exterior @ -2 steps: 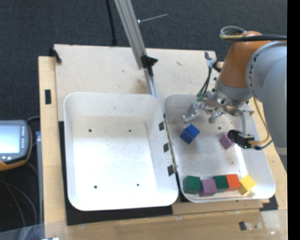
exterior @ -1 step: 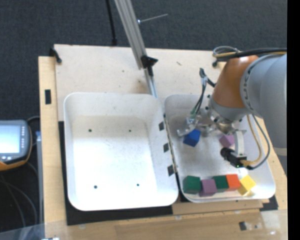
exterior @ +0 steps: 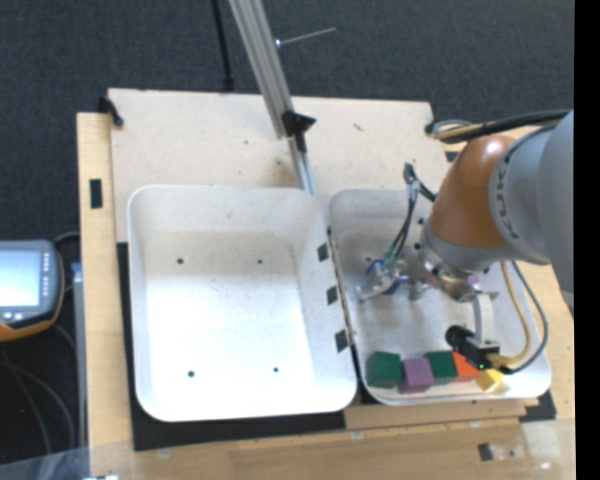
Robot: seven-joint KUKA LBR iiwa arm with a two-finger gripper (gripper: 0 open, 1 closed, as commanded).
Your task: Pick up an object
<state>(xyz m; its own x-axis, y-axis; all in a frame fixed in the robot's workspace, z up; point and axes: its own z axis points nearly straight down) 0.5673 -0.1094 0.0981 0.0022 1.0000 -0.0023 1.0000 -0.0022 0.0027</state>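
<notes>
A pale wooden bench (exterior: 210,138) is seen from above, with dark carpet around it. The right bin (exterior: 355,218) is taken as the landmark. The left bin (exterior: 230,298), white and faintly speckled, is set just beside the right bin's left wall, edge against edge.

The arm (exterior: 500,198) is brought in over the right bin's far right corner, grey at the outer part and orange at the band, and it is bent down into the bin's middle. A slanted metal pole (exterior: 265,58) is fixed to the bench just beyond the right bin's far left corner and runs up past the top of the view. A small screen unit (exterior: 15,278) is placed well to the left of the right bin, off the bench.

The gripper (exterior: 385,276) is lowered over the floor of the right bin, left of its centre, among thin cables. Whether it is released or clenched cannot be told, and nothing is seen held in it.

A row of blocks is laid along the right bin's near wall, well apart from the gripper. From left to right, these are a green block (exterior: 384,369), a purple block (exterior: 417,373) touching it, a second green block (exterior: 441,364), an orange block (exterior: 465,368) and a yellow block (exterior: 490,379) at the near right corner.
</notes>
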